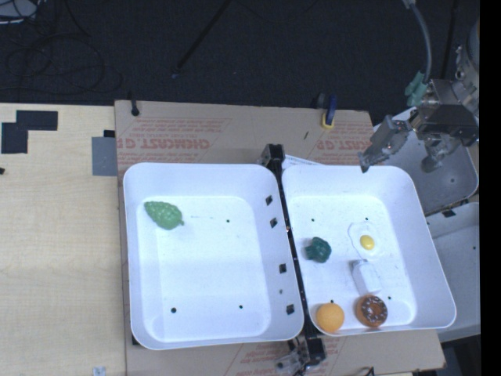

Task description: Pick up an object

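Observation:
My gripper (401, 153) hangs over the back right corner of the right bin (423, 210), open with nothing between its fingers. In that bin lie a dark green lump (318, 249), a fried egg toy (365, 242), a small white block (366, 276), an orange ball (329, 317) and a chocolate donut (371, 310). All of them sit nearer the front than the gripper. A light green leafy piece (163, 214) rests at the back left of the left bin (141, 288).
A black divider with clips (283, 241) runs between the two bins. Both bins stand on a cardboard sheet (203, 135). A yellow and blue clamp (329, 114) sits at the cardboard's far edge. Grey metal plates (458, 182) lie to the right.

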